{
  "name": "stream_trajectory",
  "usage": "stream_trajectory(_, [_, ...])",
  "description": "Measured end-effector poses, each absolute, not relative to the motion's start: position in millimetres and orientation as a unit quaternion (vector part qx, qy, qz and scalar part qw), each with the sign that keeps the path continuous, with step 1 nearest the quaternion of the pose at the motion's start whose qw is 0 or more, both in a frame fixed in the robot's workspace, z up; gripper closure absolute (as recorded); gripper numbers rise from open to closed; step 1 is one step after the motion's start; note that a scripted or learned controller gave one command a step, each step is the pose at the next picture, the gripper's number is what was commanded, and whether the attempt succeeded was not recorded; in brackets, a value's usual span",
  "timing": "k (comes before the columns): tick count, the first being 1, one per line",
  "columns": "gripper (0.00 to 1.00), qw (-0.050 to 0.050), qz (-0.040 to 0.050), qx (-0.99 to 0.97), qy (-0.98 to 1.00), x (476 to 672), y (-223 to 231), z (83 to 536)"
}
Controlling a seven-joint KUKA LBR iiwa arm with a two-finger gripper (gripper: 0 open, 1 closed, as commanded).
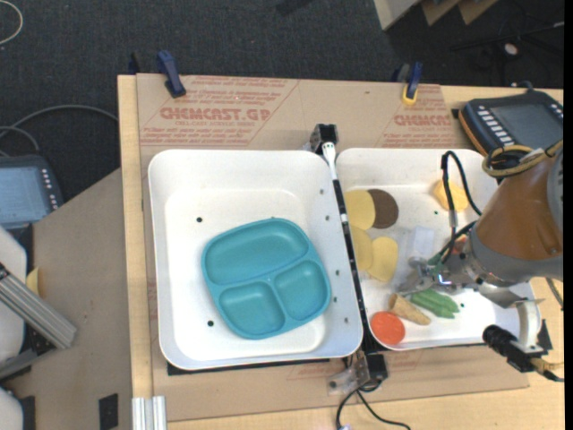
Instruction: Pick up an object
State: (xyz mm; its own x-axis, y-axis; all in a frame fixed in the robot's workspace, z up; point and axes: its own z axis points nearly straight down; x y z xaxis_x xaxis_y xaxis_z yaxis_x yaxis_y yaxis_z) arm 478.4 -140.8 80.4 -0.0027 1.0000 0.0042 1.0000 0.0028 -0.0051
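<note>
Arm low over the right bin, nothing lifted yet

Over the right bin [421, 164], the gripper [428, 276] hangs close above a cluster of small things near the bin's front edge. Whether it is released or clenched, I cannot tell: the wrist and cables hide its business end. Nothing can be seen grasped, so the pick looks not yet done; my judgement is that the arm is at the reach or the grasp itself, with the lift all to come.

Right by the gripper lies a green pod-shaped piece [439, 303], the likeliest target, touching or just beside a tan piece [412, 312]. An orange-red round piece [388, 328] sits at the front rim. Further back rest two yellow pieces [383, 256] and a brown disc [385, 207], with another yellow piece [452, 195] toward the back right.

The arm [524, 222] comes in from the right, its orange band above the wrist, leaning down and leftward into the bin.

A teal divided tray [266, 278] lies in the left bin [179, 177], well apart from the gripper
</note>
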Motion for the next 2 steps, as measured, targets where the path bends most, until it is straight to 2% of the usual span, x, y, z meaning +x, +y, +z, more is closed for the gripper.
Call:
stream_trajectory(1, [0.00,-0.006,-0.0074,-0.704,-0.711,481.7,-43.2,324.7])
stream_trajectory(2, [0.00,0.003,0.0013,-0.705,-0.709,478.7,12.5,268.7])
